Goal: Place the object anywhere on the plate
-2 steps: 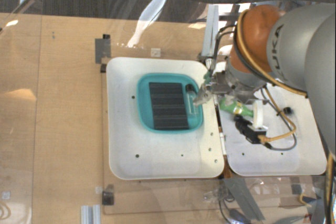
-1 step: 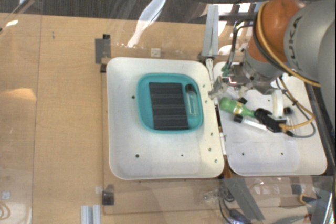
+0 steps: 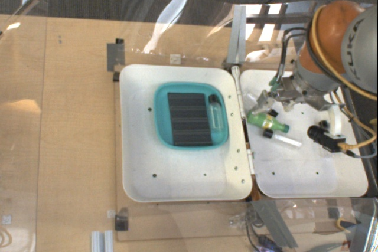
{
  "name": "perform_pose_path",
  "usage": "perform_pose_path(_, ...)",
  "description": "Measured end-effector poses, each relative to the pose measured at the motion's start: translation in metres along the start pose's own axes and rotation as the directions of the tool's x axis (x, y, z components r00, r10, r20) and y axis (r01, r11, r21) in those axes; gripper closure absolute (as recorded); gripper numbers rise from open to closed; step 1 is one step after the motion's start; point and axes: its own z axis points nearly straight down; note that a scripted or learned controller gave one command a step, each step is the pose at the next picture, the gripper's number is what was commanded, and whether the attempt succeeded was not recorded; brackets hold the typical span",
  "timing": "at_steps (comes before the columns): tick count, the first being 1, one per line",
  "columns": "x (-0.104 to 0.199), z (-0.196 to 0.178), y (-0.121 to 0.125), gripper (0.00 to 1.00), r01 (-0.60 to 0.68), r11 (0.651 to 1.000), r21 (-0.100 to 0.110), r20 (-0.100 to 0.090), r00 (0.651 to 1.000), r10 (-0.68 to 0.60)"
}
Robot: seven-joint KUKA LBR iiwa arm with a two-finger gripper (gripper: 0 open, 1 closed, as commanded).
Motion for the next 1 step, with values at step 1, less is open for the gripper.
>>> perform_pose_path(1,-0.0717,0.0145,0.0072,0.0,0.006,1.0,0.0,0.001,1.0,-0.006)
